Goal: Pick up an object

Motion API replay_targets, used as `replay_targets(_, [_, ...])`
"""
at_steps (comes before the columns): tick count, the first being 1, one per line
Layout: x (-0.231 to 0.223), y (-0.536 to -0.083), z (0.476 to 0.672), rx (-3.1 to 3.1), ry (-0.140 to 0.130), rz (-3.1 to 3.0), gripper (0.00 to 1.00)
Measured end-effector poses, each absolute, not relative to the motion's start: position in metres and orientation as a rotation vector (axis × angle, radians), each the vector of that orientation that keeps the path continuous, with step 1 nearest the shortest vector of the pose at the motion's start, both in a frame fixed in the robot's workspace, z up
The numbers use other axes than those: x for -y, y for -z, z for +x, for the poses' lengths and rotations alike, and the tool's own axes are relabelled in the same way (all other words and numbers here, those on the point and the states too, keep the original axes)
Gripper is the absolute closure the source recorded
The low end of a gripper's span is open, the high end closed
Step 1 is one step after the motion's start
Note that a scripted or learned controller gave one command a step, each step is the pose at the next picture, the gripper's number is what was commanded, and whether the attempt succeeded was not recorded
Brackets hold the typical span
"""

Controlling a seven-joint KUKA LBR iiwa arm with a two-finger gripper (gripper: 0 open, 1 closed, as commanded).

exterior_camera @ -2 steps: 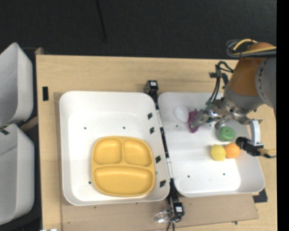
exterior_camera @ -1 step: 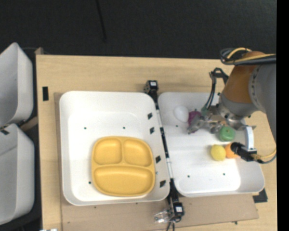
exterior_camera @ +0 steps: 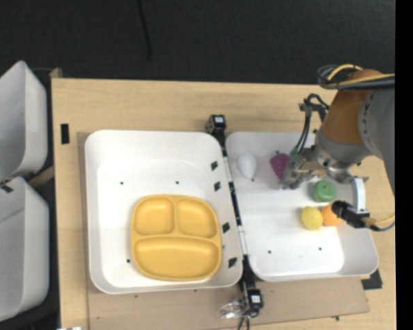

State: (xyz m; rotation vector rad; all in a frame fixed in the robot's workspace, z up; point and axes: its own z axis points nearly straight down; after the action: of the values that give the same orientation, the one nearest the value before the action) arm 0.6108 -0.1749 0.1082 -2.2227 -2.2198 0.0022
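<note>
Yellow tray (exterior_camera: 175, 238) low in left bin (exterior_camera: 100, 184), gripper (exterior_camera: 294, 174) beside purple object (exterior_camera: 280, 163)

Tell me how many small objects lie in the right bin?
5: a white one near the divider, a purple one beside the hand, then green, yellow and orange. The arm may hide others.

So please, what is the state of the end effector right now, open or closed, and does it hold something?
End effector: cannot be told; it is low in the right bin, beside the purple object.
</note>
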Motion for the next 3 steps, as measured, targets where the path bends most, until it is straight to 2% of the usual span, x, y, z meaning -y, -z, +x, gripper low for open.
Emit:
replay_targets(2, [0.182, -0.192, 0.614, 2.224, 0.003, -2.224, 1.00])
replay_targets(3, [0.185, -0.239, 0.607, 2.222, 0.002, -2.226, 1.00])
